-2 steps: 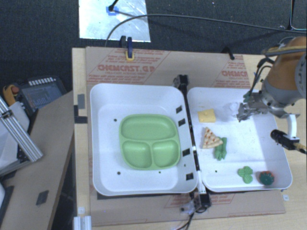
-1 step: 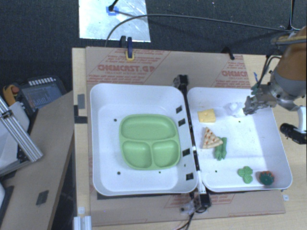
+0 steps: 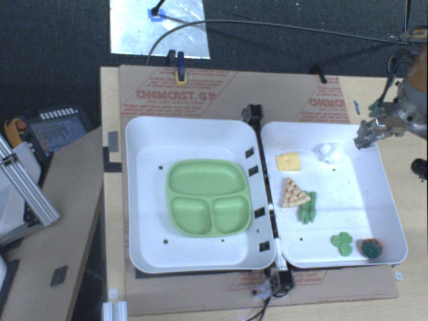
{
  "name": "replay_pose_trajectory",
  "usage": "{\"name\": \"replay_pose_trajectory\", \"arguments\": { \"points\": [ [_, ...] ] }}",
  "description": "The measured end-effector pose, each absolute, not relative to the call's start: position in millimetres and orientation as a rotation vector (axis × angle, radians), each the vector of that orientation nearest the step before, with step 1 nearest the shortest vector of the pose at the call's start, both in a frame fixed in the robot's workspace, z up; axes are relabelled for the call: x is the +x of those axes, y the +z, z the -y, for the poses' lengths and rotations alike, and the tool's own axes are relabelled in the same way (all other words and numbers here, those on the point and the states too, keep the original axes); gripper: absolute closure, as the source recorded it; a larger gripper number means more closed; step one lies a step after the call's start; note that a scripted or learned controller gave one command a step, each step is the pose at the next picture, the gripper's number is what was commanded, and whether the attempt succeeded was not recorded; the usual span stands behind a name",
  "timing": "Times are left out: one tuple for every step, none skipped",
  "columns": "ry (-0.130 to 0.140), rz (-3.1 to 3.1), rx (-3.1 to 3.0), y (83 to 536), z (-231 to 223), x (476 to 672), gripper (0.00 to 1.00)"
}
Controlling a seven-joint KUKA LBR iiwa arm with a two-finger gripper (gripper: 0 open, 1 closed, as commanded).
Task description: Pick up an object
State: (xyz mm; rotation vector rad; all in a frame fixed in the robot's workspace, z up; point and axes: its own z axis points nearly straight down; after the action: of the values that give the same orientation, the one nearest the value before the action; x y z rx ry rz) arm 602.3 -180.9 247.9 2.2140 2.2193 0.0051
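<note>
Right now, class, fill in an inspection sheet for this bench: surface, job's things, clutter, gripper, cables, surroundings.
Surface: brown board bearing two white bins, left bin and right bin.
Job's things: in the right bin, yellow cheese block, pizza slice, white crumpled piece, green pods, green leafy toy, red-and-green toy.
Clutter: green divided plate in the left bin.
Gripper: gripper at the right bin's far right rim.
Cables: black cable behind the board.
Surroundings: handheld controller, metal sheet.
</note>
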Motion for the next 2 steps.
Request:
{"name": "replay_pose_trajectory", "arguments": {
  "points": [
    [0.004, -2.222, 2.214, 280.0, 181.1, 603.5, 1.0],
    [0.002, -2.23, 2.212, 283.2, 130.3, 591.6, 1.0]
  ]
}}
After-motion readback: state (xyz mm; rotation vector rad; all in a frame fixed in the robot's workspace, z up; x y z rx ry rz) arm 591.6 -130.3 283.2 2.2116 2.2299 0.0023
